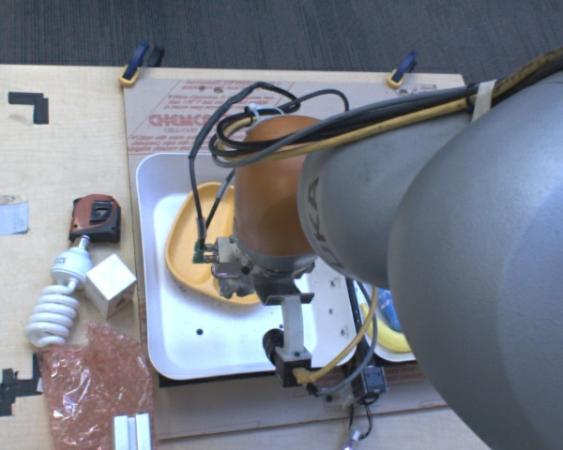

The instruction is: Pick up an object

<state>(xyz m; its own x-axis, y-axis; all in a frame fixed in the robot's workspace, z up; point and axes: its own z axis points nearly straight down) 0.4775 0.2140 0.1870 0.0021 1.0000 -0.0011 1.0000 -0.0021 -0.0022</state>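
My end effector [233, 275] is reaching down into the left white bin [159, 251], hanging just over the yellow bowl [192, 237] lying there, positioning for a pick; grip state unclear.

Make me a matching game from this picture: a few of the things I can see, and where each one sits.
Things:
1. yellow bowl
2. spiral light bulb
3. tape measure
4. pink bubble wrap

Places:
A. on the bench, bottom left, below the white cube
B. inside the white bin, partly under the arm
C. on the bench, just left of the white cube
D. on the bench, above the white cube

Pairs: 1-B, 2-C, 3-D, 4-A
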